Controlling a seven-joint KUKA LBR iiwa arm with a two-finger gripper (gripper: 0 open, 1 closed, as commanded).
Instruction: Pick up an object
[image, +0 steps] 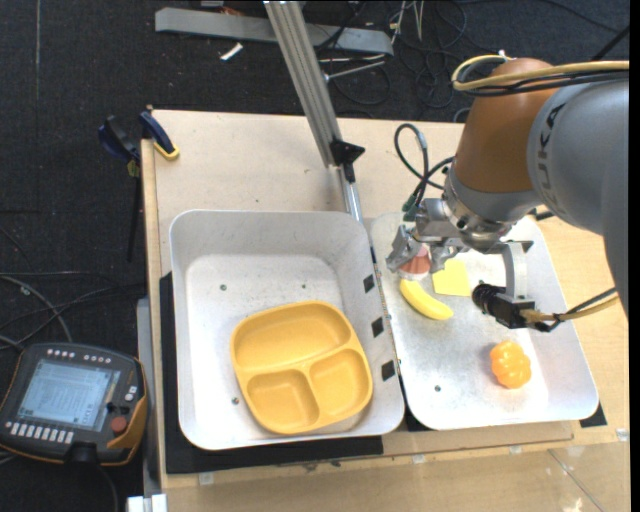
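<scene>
At the far left, off the bench, a handheld control pad (68, 402) with a lit screen lies on the dark floor. A blue and yellow clamp (140, 135) grips the bench's back left corner. The left bin (200, 250) holds a yellow tray (300, 365) with three compartments, sitting toward the bin's front right. A slanted metal pole (312, 90) runs down from the top of the view to the seam between the two bins. The right bin (560, 380) carries the loose items: a yellow banana (426, 300) near its left wall, a pale yellow block (452, 279) just beside and behind the banana, a small red and white object (416, 263) partly hidden under the tool, and an orange pepper-like fruit (511, 364) well apart toward the front. The gripper (415, 245) hangs low over the back left of this bin, right above the red and white object; whether it is released or clenched cannot be told. The grey arm (560, 130) with its orange band reaches in from the right.
</scene>
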